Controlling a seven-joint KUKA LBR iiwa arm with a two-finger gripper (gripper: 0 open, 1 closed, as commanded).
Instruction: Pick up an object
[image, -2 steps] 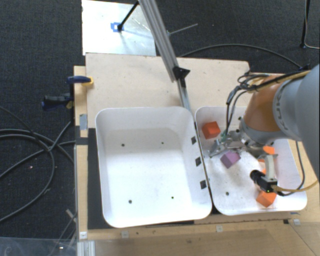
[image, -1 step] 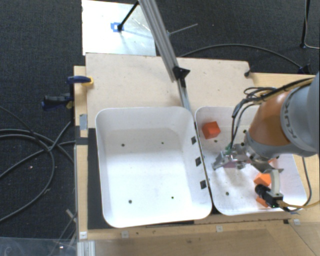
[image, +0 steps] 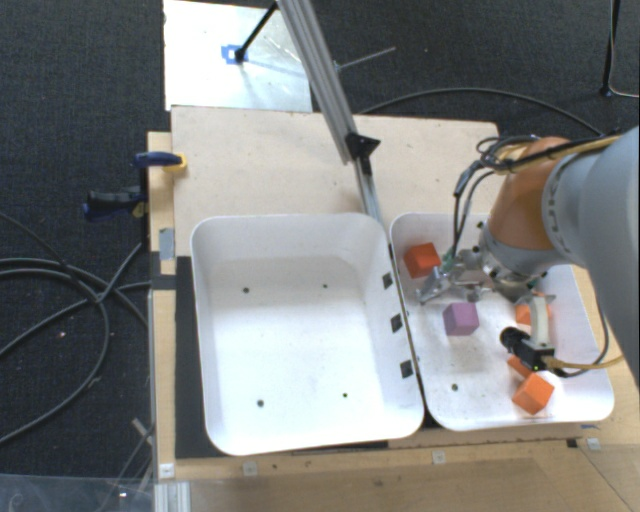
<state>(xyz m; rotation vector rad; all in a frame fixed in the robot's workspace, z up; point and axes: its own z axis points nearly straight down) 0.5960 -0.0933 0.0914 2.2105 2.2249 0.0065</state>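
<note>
In the right bin (image: 470, 405), my gripper (image: 451, 284) hangs low at the end of the grey arm with its orange band (image: 520, 205). An orange cube (image: 421, 259) lies just to its upper left, near the bin's left wall. Directly below the gripper sits a purple cube (image: 460, 318), close to it but apart. Another orange cube (image: 533, 393) rests near the bin's front right corner. A small orange piece (image: 523, 314) lies at the right, partly hidden by the arm.
The left bin (image: 215, 300) stands beside the right one, and they share a raised divider with black clips (image: 397, 322). A metal pole (image: 335, 95) slants in from the top. Black cable (image: 530, 352) hangs from the wrist over the right bin.
</note>
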